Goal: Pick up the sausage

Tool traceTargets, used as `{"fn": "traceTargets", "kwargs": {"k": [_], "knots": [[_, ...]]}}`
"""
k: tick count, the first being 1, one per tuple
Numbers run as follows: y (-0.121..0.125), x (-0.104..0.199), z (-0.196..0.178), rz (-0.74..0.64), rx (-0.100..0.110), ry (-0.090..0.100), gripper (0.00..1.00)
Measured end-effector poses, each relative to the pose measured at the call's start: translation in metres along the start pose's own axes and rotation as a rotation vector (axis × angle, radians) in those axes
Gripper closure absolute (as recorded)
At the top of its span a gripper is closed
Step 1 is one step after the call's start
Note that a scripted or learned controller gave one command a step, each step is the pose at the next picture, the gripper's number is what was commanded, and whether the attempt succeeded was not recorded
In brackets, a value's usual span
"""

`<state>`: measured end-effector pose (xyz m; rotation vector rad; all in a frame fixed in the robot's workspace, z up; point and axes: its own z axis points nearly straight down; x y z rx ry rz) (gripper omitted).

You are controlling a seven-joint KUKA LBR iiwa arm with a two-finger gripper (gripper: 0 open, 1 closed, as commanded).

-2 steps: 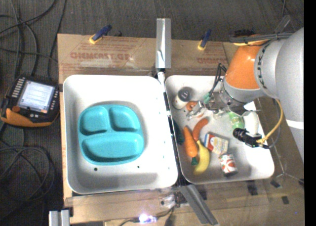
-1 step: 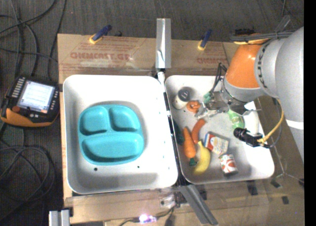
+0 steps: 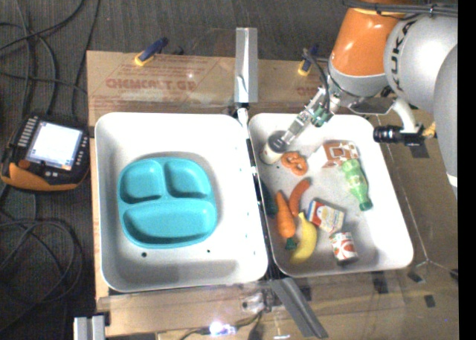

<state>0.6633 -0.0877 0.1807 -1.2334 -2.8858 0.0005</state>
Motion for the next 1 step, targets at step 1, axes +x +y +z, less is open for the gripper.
{"fn": "traceTargets", "kwargs": {"k": [1], "knots": [[-0.0035, -0.0017, -0.0266, 0.431, 0.003, -0.001, 1.00]]}}
